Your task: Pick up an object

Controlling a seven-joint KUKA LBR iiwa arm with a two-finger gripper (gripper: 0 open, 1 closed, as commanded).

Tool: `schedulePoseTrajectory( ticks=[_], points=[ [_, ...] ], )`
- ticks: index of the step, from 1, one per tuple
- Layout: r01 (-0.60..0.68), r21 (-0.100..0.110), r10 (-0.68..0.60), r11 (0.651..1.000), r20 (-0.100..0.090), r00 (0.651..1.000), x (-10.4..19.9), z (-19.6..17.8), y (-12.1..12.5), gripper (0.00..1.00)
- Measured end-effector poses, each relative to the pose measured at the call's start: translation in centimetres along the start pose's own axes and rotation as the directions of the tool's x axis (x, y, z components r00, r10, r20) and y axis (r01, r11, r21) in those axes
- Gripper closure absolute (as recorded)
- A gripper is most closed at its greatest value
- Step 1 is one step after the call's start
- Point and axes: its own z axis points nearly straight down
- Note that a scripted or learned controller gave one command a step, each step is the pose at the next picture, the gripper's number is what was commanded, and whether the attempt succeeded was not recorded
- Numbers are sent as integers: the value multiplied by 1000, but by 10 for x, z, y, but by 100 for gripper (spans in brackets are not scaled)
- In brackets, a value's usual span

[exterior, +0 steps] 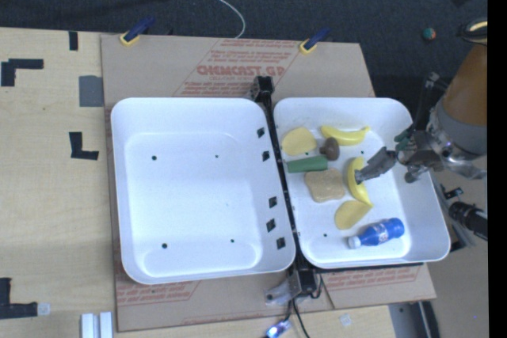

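Two white bins side by side, right bin crowded with a banana, green block, blue bottle, gripper touching a yellow piece, finger opening unclear.

A single fixed camera hangs above the bench, tilted down at a slant, far enough back to take in both bins; the gripper sits toward its right side.
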Motion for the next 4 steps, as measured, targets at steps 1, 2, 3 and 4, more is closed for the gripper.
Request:
schedulePoseTrajectory(
  ticks=[1, 2, 3, 4],
  points=[
    [2, -13, -2, 1000, 1, 1000, 8, 158, 46, 0],
    [4, -4, -4, 1000, 1, 1000, 20, 174, 110, 0],
    [2, 8, -2, 1000, -2, 1000, 48, 174, 171, 0],
    [1, -1, -1, 1000, -2, 1000, 84, 69, 65, 0]
  ],
)
